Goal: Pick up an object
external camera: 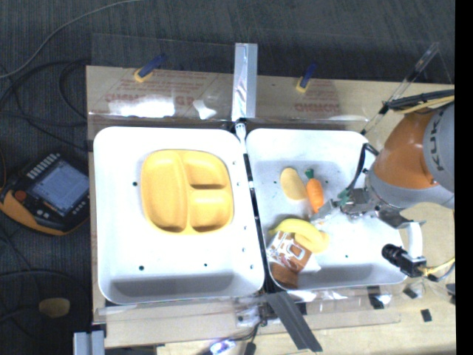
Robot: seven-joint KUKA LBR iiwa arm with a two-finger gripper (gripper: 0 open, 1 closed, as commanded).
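So the grey arm point(421, 161) with the orange band is reaching in from the 3 o'clock side and hanging over the right bin point(347, 143). Its gripper point(342, 201) is sitting low near the middle of that bin. Honestly I can't tell whether it's spread or pressed together, since the view is too small and cluttered there, and I'm not seeing anything pinched in it.

The stuff to grab is all lying in the right bin's 9 o'clock half. The toy carrot point(315, 195) is lying just at 9 o'clock of the gripper, really close, though I can't say if they're touching. Its green top is pointing toward 12. A pale yellow rounded piece point(293, 184), maybe a potato or lemon, is sitting right beside the carrot at its 9 o'clock. A banana point(304, 233) is lying at 6 o'clock of those two, and it's resting on the top edge of a brown and white packet point(287, 258) that's leaning in the bin's 7 o'clock corner.

The left bin point(118, 272) is holding a yellow divided tray point(186, 191), sitting flat and a bit toward 12 o'clock of centre.

Off the bench at 9 o'clock, a teach pendant point(50, 193) with an orange rim is lying on the dark carpet. Two small blue and yellow clamps point(148, 67) are gripping the bench's 12 o'clock edge.
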